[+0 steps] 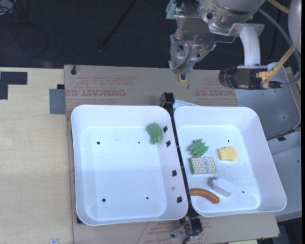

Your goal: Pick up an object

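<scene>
My gripper (183,71) hangs high above the back edge of the bench, behind both bins, with nothing visible between its fingers. In the right bin (254,121) lie a green leafy toy (197,148), a yellow piece (227,154), a patterned square block (203,165), a small grey block (219,186) and an orange sausage (205,195). A second green toy (154,132) rests in the left bin (91,121), near its right wall. All of them sit well below and in front of the gripper.
A black divider with clips (174,156) runs between the two bins. The bins rest on a cardboard sheet (117,88) over a pale wooden bench (25,151). Grey arm hardware and cables (249,78) stand at the back right.
</scene>
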Controlling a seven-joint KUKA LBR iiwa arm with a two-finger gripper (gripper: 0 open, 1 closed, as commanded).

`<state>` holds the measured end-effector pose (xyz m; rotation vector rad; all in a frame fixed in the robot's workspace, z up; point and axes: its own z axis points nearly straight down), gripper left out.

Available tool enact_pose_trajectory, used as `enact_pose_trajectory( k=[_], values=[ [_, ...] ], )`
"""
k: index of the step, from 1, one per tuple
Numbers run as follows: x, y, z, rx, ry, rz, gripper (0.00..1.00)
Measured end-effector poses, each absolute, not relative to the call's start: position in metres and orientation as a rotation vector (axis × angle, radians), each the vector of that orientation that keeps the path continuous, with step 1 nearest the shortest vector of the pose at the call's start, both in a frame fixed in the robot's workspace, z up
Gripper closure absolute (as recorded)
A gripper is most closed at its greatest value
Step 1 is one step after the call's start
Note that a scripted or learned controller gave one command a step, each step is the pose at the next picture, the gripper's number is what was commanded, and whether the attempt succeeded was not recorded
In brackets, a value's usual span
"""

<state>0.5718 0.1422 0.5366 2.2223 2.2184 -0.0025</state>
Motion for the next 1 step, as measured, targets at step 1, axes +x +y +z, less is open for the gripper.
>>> enact_pose_trajectory(
  k=[1],
  values=[
    [0.4916,0.0995,0.5373,2.227,2.222,-0.009,1.00]
  ],
)
